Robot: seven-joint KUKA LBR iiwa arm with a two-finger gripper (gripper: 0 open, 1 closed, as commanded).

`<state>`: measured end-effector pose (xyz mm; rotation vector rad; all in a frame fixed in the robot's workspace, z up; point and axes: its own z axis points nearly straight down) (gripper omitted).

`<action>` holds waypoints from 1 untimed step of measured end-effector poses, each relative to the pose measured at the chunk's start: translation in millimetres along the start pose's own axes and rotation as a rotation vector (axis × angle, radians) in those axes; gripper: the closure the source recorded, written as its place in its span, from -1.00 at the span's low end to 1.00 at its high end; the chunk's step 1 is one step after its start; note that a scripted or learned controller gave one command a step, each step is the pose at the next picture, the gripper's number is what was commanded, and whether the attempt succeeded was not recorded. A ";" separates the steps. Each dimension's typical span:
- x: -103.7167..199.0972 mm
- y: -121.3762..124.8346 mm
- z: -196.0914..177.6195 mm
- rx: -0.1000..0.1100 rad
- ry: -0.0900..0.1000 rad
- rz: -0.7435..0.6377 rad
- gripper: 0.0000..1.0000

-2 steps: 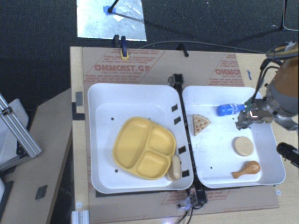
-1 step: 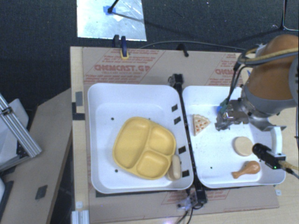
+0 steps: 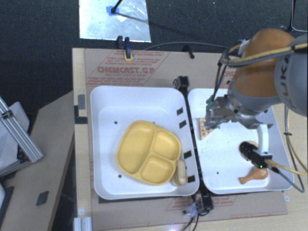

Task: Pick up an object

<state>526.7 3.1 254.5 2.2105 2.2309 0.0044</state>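
One tan wafer (image 3: 203,129), partly under arm (image 3: 260,76)

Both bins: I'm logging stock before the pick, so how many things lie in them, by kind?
Plates: 1, the yellow divided plate
Food-like pieces: 3, a beige roll, a waffle-like slab, an orange drumstick
Total: 4
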 end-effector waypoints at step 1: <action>56.5 -4.3 3.4 0.002 0.000 0.000 1.00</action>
